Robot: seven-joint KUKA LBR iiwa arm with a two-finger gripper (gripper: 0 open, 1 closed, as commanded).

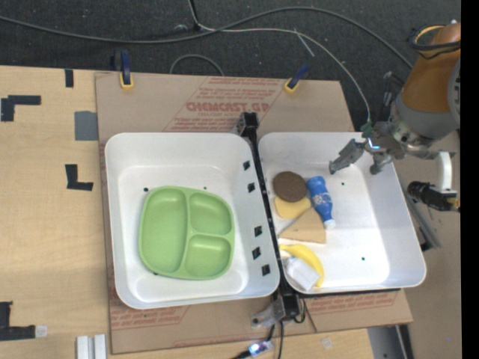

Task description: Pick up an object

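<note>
At right of centre in the frame, our gripper [361,155] hangs with fingers spread and nothing between them over the right bin [389,223]. We should descend on the blue bottle [320,199] at centre, straddling its narrow width.

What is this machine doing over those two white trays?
A grey robot arm with an orange band reaches in from the right, and its two-finger gripper hangs open over the right white bin, holding nothing. In that bin lie a blue plastic bottle, a round brown disc, two pale yellow wedges and a yellow banana. The left white bin holds a green divided plate. Nothing has been picked up yet.
</note>
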